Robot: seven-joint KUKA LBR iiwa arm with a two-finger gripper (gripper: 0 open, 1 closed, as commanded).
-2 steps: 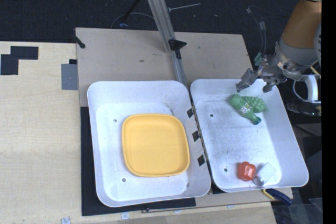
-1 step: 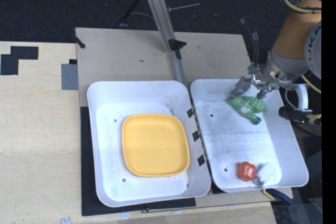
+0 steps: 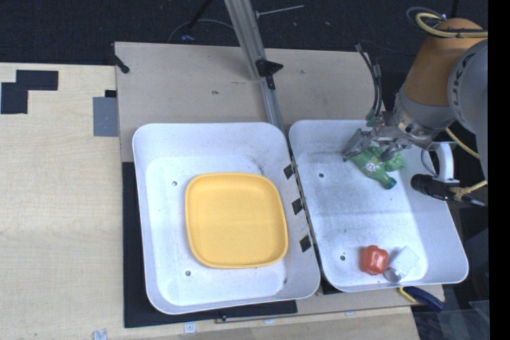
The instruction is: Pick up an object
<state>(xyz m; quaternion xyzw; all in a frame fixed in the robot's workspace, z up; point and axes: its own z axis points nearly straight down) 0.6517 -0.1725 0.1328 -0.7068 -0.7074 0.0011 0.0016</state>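
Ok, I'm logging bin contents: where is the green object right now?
In the camera view, the green object lies in the right bin, near its far right corner, directly under the gripper and far from the red object at the near edge.

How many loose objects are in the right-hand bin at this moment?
3 that I can make out: a green object near the bin's far edge, right at the gripper; a red object in the near corner; a pale, clear item touching it. The arm may hide more.
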